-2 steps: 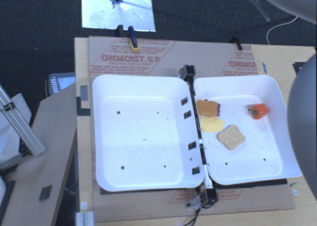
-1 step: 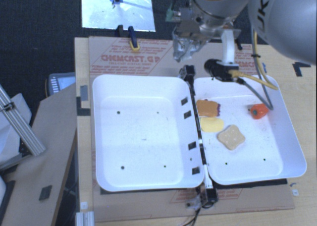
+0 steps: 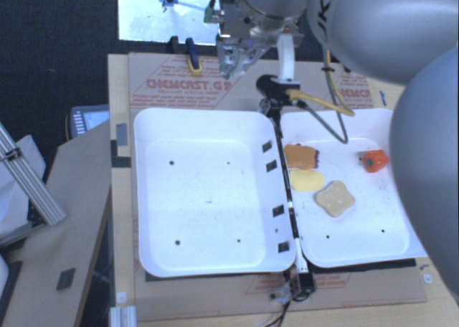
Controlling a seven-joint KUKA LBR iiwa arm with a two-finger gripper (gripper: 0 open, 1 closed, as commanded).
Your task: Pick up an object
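Approach step: gripper point(image 3: 234, 67) hangs above the desk point(image 3: 179, 82), behind the bins; finger state cannot be told. Next: travel over right bin point(image 3: 358, 247) toward toast point(image 3: 335, 198).

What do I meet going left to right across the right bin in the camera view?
Orange-brown piece → tan toast → red-orange piece. The yellow slice sits under the first one, so I leave it unranked.
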